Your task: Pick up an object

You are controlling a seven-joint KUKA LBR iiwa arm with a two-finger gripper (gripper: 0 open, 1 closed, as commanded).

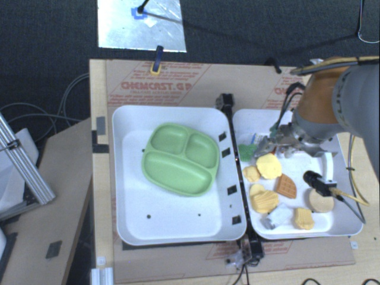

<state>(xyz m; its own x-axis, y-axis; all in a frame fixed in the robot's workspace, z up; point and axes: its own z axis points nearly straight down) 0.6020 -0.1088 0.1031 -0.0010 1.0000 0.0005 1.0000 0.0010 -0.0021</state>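
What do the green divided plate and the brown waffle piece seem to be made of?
Green three-compartment plate: probably moulded plastic, matte, with smooth even colour and rounded rims. Brown waffle-shaped piece: likely plastic toy food, with a grid pattern; finish unclear.

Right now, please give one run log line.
gripper: over right bin, by yellow piece | grasp: cannot tell | left bin: green plate

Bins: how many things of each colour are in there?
Yellow pieces: 4
Orange waffle piece: 1
Tan round piece: 1
Green divided plate: 1
Small green piece: 1
Total: 8, not counting a few little bits too blurry to tell.
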